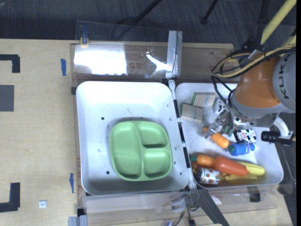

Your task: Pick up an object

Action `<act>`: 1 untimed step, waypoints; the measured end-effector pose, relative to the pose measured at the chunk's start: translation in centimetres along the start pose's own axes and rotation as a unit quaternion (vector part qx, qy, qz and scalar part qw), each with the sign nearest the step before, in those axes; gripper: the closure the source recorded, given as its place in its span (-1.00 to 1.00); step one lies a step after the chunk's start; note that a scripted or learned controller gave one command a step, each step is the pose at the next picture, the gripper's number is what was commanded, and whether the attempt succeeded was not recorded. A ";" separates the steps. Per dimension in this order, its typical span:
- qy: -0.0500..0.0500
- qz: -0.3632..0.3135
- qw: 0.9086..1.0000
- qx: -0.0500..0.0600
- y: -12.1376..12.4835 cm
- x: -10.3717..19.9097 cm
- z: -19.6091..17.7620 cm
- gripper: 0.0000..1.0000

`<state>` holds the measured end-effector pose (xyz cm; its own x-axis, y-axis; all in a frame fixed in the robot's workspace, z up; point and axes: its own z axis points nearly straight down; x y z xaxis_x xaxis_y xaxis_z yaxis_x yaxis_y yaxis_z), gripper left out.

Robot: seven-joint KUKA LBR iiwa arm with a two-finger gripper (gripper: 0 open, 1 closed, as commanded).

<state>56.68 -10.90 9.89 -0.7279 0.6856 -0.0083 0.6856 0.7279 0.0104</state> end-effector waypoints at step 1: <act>0.003 -0.003 1.000 0.004 5.5 1.5 -12.1 1.00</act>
